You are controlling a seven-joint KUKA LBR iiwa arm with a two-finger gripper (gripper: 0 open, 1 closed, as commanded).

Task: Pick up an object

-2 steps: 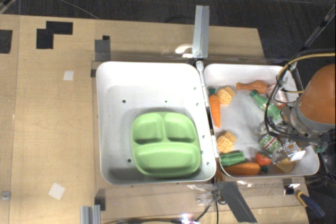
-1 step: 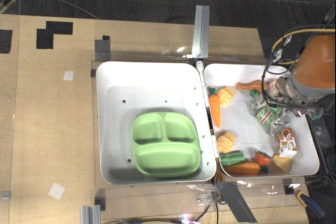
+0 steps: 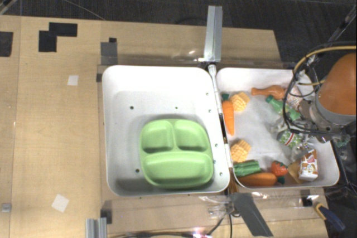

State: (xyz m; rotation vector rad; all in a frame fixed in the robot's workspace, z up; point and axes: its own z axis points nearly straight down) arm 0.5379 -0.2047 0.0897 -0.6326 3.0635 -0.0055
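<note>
Overhead, a grey arm (image 3: 334, 92) reaches from the right over the right bin (image 3: 254, 76) – its gripper hangs low among toy food, the milk carton (image 3: 308, 167) just below, carrot (image 3: 228, 117) well left, lying top-to-bottom – finger state: cannot tell

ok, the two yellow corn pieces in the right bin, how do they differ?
The upper yellow corn piece lies near the bin's far end, beside the top of the orange carrot. The lower yellow corn piece lies nearer the camera, just above the green vegetable. Both look alike in colour and size.
</note>
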